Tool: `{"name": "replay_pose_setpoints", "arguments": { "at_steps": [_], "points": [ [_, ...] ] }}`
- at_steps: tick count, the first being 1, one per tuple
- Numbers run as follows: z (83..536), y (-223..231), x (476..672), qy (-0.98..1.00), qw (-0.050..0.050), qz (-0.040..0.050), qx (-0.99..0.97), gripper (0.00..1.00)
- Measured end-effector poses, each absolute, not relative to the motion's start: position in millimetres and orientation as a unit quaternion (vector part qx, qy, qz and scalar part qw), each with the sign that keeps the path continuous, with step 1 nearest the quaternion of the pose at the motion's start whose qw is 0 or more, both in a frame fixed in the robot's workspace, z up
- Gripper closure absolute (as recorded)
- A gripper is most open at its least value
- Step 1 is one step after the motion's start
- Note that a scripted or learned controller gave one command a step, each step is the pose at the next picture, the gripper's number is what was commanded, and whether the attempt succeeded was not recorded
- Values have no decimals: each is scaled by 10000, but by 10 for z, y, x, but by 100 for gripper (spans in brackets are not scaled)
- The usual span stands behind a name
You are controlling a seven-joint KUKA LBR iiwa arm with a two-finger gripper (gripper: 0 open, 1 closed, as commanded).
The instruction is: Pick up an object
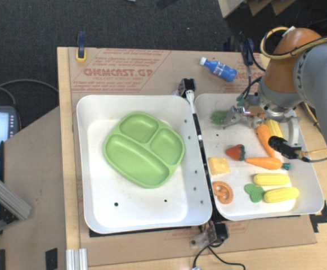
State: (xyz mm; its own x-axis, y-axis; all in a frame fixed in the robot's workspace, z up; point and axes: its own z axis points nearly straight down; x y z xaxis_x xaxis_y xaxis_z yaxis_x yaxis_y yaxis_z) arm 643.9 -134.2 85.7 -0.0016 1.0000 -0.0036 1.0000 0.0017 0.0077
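The right white bin (312, 198) holds several toy foods. A green leafy piece (218, 117) lies at its far left. Nearer are a strawberry (236, 152), a yellow cheese block (219, 165) and a pretzel (223, 192). Two carrots (263, 162) (264, 138) lie mid-bin, with a corn cob (275, 129) beside the upper one. Two more cobs (271, 179) (280, 194) and a green piece (254, 192) sit at the front. My gripper (237, 113) hangs low over the bin's far end, just right of the green leafy piece and pointing towards it.
The left white bin (90, 201) holds a green divided plate (144, 148). A blue bottle (219, 69) lies on the cardboard behind the right bin. My grey arm, with its orange band (284, 66), covers the right bin's far right corner.
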Motion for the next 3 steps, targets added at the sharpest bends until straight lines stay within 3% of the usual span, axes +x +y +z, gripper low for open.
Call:
{"name": "replay_pose_setpoints", "arguments": {
  "at_steps": [1, 2, 3],
  "points": [
    [838, -1148, 5350, 7062, -49, -25, 7080, 0],
    [861, -1614, 6615, 7089, 9, -6, 7053, 0],
    [839, -930, 6645, 7089, -37, -51, 7053, 0]
  ]
}}
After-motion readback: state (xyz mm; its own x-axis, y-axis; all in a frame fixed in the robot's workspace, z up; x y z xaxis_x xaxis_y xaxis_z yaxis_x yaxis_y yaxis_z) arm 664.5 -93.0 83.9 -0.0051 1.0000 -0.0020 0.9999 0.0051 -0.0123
